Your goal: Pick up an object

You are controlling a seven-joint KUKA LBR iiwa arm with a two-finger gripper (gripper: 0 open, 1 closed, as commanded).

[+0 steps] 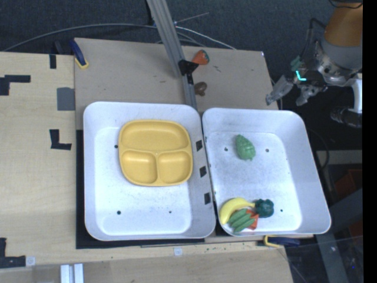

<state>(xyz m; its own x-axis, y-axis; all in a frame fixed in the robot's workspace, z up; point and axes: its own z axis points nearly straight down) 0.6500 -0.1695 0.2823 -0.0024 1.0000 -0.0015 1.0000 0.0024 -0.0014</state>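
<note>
The robot's hand [290, 93] hangs in the air past the far right corner of the right bin [306, 158], outside its rim and over the dark floor. Its two fingers [275, 93] are spread apart, and nothing sits between them. The grey arm [341, 46] with its orange band comes in from the right, above that same corner.

The right bin is white and shallow. A bumpy green toy [245, 147] lies in its far half, a bit left of the middle, all by itself. In the near left corner of the right bin there is a small pile of toy food. A yellow banana [231, 207] curves over the top of the pile. Green beans [241, 218] lie just below the banana, touching it. A dark green broccoli [264, 207] sits right beside them, on the side nearer the middle of the bin. A bit of red peeks out between the beans and the broccoli.

The left bin [97, 175] touches the right bin along one side. A yellow tray [155, 152] with three sections lies flat in its far half.

Both bins rest on the desk [35, 158]. A grey pole [168, 28] leans up from the desk behind the right bin's far left corner.
</note>
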